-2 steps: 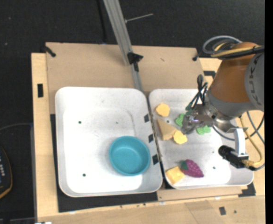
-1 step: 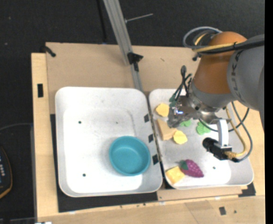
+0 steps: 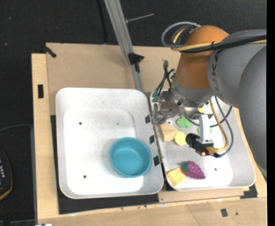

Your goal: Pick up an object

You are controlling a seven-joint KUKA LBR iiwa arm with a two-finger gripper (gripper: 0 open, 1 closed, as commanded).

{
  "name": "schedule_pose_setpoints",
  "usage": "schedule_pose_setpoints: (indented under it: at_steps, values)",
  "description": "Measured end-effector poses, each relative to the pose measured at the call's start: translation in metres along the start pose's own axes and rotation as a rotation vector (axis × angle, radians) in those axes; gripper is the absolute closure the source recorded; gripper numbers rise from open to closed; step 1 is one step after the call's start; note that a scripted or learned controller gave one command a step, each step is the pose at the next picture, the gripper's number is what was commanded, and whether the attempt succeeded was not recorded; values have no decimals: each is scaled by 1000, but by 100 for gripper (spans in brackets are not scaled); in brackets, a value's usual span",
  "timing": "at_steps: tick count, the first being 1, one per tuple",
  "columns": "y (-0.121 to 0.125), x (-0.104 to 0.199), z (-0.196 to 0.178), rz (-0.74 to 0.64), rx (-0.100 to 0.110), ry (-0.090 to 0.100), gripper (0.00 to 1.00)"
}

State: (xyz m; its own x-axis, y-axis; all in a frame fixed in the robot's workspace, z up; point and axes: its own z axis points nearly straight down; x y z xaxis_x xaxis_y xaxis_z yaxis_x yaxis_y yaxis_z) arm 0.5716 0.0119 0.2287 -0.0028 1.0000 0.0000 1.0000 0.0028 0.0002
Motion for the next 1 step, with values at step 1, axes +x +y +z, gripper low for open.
schedule_pose_setpoints:
  at_steps: [1]
  values:
    - [7, 48, 5, -4, -1, 1, 100]
